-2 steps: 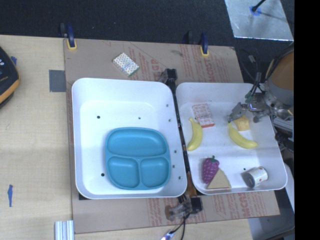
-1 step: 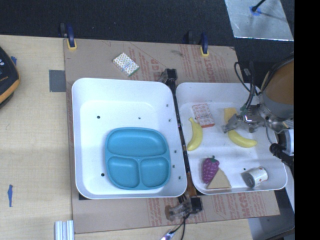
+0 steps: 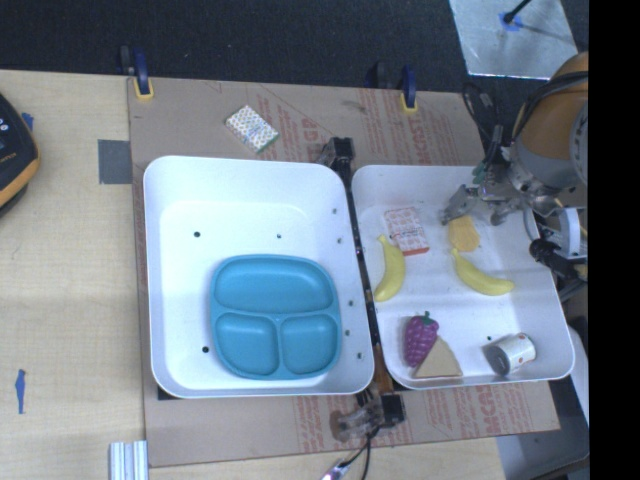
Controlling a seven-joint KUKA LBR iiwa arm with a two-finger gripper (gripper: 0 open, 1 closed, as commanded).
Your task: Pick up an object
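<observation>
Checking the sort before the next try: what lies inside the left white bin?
A blue three-compartment tray lies flat in the left bin, toward its near side. Whatever is beneath the tray is covered.

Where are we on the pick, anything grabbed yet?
Nothing lifted. The gripper sits low at the far end of the right bin, just above the yellow block; whether it has a grasp can't be told. Both bananas, the grapes and the roll lie untouched. The lift remains.
</observation>
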